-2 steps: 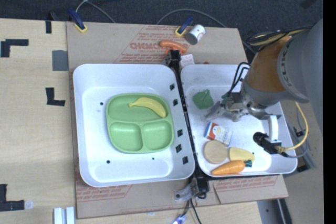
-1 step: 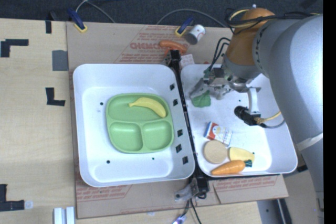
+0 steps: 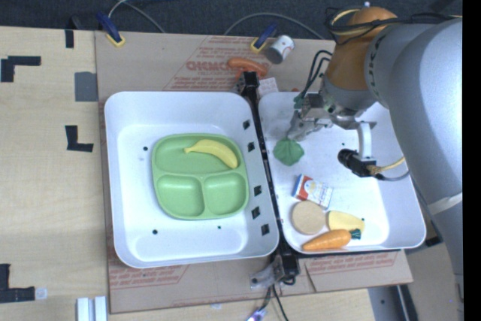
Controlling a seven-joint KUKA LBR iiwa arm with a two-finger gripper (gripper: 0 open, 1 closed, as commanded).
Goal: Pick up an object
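Grey two-finger gripper (image 3: pixel 294 133) hangs just above the crumpled green leafy toy (image 3: pixel 288 152) in the shallow white right-hand bin (image 3: pixel 394 195). A small red-and-white carton (image 3: pixel 312 191) lies near the leafy toy.

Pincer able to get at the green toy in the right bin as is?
Probably yes. The pincer hovers just above the green toy, which lies apart from the small box and the carrot. The bin's left wall stands close beside it and could crowd one finger.
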